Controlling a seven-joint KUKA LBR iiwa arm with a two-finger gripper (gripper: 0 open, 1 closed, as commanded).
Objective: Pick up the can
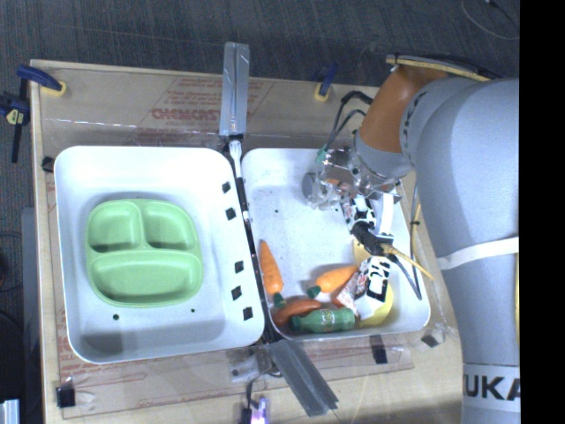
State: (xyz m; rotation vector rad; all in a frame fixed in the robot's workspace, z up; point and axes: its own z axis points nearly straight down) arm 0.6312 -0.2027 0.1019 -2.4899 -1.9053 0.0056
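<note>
In the right bin, a white can with black print lies near the right wall, against a yellow banana. More black-and-white patterning shows just under the wrist; what it belongs to is unclear. My gripper hangs low over the bin's upper part, up and to the left of the can. The wrist and cables cover much of it. I see nothing held in it.
Two carrots and a green bottle lie along the right bin's lower edge. The left bin holds a green divided plate. A metal divider runs between the bins.
</note>
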